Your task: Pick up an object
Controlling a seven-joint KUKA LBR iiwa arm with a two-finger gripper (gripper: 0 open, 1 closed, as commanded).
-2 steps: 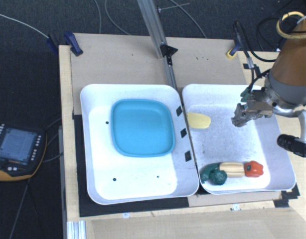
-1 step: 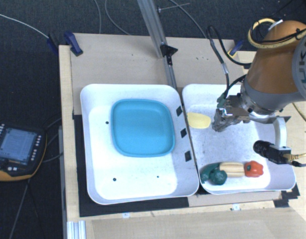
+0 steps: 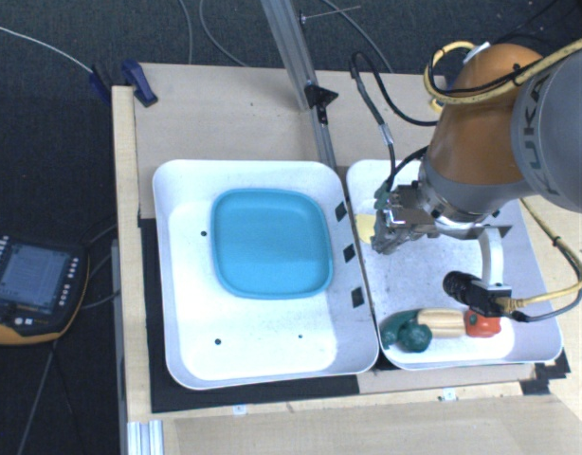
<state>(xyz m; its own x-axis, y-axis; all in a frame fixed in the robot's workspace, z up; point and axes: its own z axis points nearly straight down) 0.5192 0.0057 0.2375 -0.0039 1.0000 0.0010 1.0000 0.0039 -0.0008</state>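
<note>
A green lump (image 3: 406,333), wooden peg (image 3: 443,323) and red piece (image 3: 481,325) lie below the gripper (image 3: 391,238). A blue plate (image 3: 272,243) sits to its left. Its grip cannot be told.

Partial letters "UK" on grey arm (image 3: 556,131) casing

A blue plate (image 3: 272,243) filled the left bin's (image 3: 177,349) middle; the arm (image 3: 490,140) overhung the right bin's (image 3: 542,349) far half.

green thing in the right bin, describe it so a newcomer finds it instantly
Go to the right-hand white bin and follow its near edge leftward. The dark green lump lies at that front-left corner, touching the tan cylinder. It is the one green, rounded item there.
</note>
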